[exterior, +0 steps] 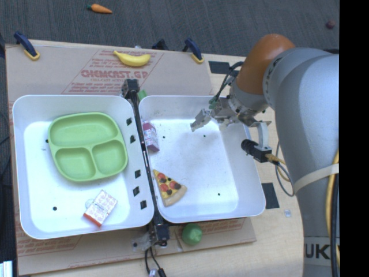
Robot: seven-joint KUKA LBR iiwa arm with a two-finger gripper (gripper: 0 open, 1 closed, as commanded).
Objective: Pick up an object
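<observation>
My gripper (200, 121) hangs over the upper middle of the right bin (230, 198), pointing down and to the left, with nothing visible in it. A small maroon packet (150, 136) lies against the right bin's left wall, well left of the gripper. A toy pizza slice (168, 187) rests near the bin's lower left corner. In the left bin (29, 201) sit a green divided plate (87, 146) and a red-and-white box (100, 207).
A toy banana (132, 57) lies on the cardboard behind the bins. A green ball (192, 234) sits on the bench just in front of the right bin. A black divider (137, 154) with clips runs between the bins. A carrot (101, 8) lies on the floor.
</observation>
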